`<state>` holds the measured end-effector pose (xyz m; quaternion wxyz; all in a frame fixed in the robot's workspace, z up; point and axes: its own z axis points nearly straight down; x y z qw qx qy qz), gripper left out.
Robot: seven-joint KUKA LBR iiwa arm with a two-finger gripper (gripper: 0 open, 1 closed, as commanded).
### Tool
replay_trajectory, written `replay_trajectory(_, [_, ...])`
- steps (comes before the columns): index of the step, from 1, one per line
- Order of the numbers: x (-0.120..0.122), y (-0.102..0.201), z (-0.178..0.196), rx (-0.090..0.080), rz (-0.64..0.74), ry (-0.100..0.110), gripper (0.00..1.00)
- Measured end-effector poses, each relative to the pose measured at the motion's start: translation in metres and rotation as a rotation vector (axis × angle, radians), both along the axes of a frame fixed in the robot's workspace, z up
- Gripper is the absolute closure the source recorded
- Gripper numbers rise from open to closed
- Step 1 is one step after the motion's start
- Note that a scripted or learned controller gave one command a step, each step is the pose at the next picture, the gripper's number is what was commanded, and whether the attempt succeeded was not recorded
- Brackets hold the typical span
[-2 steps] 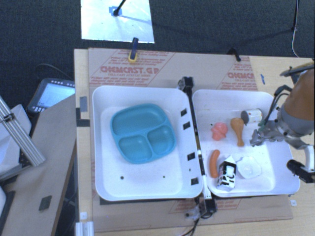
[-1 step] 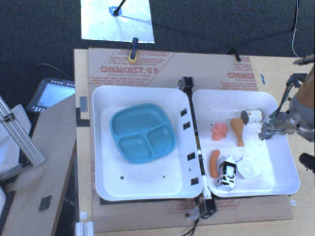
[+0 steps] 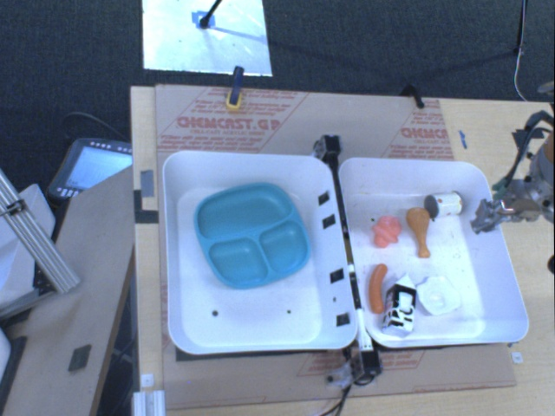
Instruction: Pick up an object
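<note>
The right bin [image 3: 486,258] holds several small objects: a pink lump [image 3: 387,230], a tan drumstick-shaped toy [image 3: 420,229], a white cylinder with a dark end [image 3: 444,204], an orange sausage [image 3: 377,287], a black-and-white carton [image 3: 400,307] and a white lid-like piece [image 3: 440,295]. My gripper [image 3: 487,214] reaches in from the right and hangs over the bin's right rim, to the right of the white cylinder and apart from it. Nothing shows between its fingers.
The left bin [image 3: 186,319] holds a blue divided tray [image 3: 252,233]. Black clips run along the seam between the bins [image 3: 342,250]. Cardboard lies under both bins, and a yellow clamp [image 3: 235,98] sits at the back. A tablet [image 3: 87,170] rests off the bench's left.
</note>
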<state>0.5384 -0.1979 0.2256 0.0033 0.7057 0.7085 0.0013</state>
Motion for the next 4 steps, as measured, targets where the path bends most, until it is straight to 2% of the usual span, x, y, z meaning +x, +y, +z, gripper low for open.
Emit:
replay_trajectory(1, [0.001, 0.0, 0.03, 0.001, 0.001, 0.002, 1.0])
replay_trajectory(2, [0.01, 0.046, 0.035, 0.003, 0.004, 0.003, 1.0])
replay_trajectory(3, [0.029, 0.097, 0.026, 0.004, 0.006, 0.004, 1.0])
replay_trajectory(4, [0.035, 0.152, 0.031, 0.004, 0.007, 0.004, 1.0])
